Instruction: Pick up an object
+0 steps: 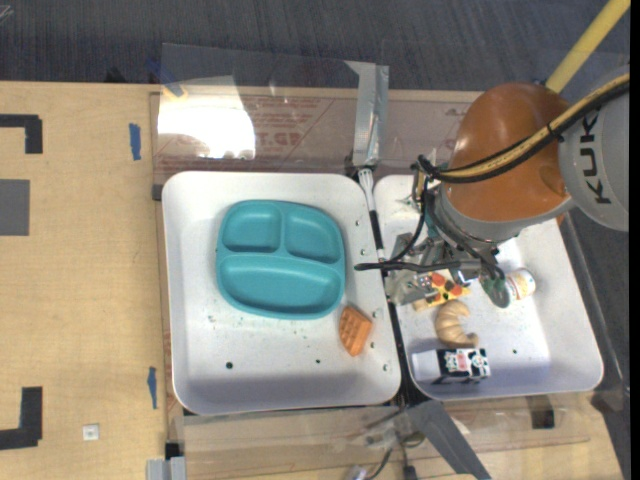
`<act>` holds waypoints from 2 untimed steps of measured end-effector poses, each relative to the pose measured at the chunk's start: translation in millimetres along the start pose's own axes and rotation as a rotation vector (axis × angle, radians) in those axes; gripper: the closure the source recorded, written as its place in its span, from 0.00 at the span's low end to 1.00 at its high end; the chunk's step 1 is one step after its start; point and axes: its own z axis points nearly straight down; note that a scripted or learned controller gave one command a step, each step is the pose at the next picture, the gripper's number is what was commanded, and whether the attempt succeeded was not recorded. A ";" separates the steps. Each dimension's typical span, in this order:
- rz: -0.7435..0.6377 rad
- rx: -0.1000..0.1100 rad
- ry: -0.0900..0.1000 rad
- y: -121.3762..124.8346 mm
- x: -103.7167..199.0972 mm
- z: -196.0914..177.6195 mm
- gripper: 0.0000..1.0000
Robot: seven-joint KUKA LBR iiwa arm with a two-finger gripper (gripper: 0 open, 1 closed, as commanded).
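My gripper [436,280] hangs under the orange wrist over the left part of the right bin [560,358], low among several small objects. A tan croissant-shaped toy [453,320] lies just below it. A small colourful item [447,286] sits at the gripper, partly hidden. A green and white can-like object [508,287] lies to its right. A black and white carton [462,363] rests near the bin's front. The wrist hides the fingers.
The left bin [190,348] holds a teal divided plate [281,258] and an orange toy [354,329] near its right wall. A clear sheet and a grey bracket [369,118] stand behind the bins. A yellow hose [596,30] runs to the upper right.
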 end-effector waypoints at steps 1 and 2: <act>0.592 0.000 -0.003 80.2 18.0 -46.8 1.00; 0.228 0.000 0.003 134.5 26.3 -28.0 1.00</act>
